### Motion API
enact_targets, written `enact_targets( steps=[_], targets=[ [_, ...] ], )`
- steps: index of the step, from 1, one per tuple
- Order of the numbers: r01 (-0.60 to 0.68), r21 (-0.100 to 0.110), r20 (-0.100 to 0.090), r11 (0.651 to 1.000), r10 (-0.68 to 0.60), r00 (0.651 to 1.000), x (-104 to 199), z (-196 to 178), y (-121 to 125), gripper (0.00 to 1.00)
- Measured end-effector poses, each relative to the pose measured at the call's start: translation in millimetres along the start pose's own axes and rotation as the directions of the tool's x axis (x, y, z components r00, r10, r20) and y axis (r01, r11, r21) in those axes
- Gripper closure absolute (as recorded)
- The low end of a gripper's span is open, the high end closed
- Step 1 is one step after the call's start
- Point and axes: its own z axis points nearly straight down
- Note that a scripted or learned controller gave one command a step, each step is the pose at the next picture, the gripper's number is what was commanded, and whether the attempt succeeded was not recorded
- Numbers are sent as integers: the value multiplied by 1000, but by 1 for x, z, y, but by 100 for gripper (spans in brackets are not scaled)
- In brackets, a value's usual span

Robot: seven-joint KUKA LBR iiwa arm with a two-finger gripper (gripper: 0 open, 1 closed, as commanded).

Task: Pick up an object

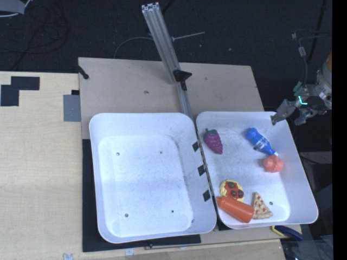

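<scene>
- Two shallow white bins are sitting side by side on the bench: the left bin and the right bin, their inner rims touching, with small black clips along the seam.
- Five objects are lying in the right bin, one of each kind: a purple bunch of toy grapes, a blue bottle, a pinkish-red lump, a round yellow piece with red spots and an orange-red carrot-like cylinder; a toy pizza slice makes a sixth.
- The grapes are resting near the seam at the upper left; the bottle is lying tilted at the upper right with the lump just beside its lower end.
- The round piece, the cylinder and the pizza slice are clustering along the near wall, the cylinder just beside the slice.
- The gripper is hanging over the right bin's upper right corner, well apart from every object; nothing is sitting between its fingers, and whether they are apart or together cannot be told.
- A tan board is lying under the bins, a slanted aluminium rail crossing it; a pale wooden tabletop is extending to the left, and cables are trailing over the dark floor behind.
</scene>
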Motion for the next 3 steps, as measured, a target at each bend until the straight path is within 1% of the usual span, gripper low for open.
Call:
enact_targets(
  steps=[1,2,3],
  targets=[
    [0,0,0,1000,0,1000,0,0,0,0],
    [0,3,-1,1000,0,1000,0,42,-1,0],
    [0,4,-1,1000,0,1000,-2,88,-9,0]
  ],
)
